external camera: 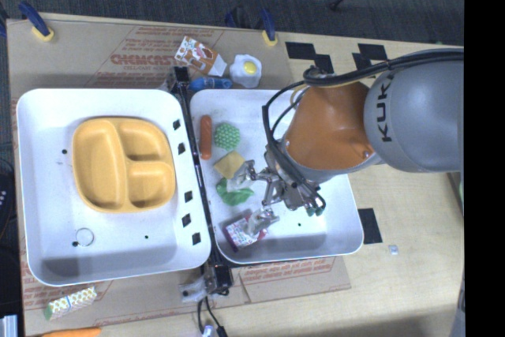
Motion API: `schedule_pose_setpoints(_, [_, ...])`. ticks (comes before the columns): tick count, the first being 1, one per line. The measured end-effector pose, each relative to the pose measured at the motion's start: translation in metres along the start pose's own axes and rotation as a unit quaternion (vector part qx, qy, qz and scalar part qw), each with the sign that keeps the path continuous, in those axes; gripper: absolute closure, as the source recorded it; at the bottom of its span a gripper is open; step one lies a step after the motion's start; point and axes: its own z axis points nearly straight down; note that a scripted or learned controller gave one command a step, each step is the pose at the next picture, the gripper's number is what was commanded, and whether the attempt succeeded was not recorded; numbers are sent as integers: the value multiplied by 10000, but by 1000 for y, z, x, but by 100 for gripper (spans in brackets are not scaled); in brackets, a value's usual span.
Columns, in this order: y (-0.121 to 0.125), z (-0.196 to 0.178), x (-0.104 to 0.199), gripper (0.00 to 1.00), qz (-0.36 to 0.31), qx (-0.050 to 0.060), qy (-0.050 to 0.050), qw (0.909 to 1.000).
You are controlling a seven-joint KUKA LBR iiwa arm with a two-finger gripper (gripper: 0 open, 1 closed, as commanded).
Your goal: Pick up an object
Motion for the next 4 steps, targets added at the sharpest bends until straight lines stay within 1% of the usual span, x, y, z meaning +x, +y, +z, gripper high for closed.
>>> schedule_pose_setpoints(1, [9,14,18,0,853,26,-58,9963])
schedule_pose_setpoints(2, [7,14,22,0,522,11,-55,9986])
schedule_pose_setpoints(3, [18,15,27,0,1236,14,-21,9923])
schedule_pose_setpoints(4, [21,15,29,0,42,5,-29,10000])
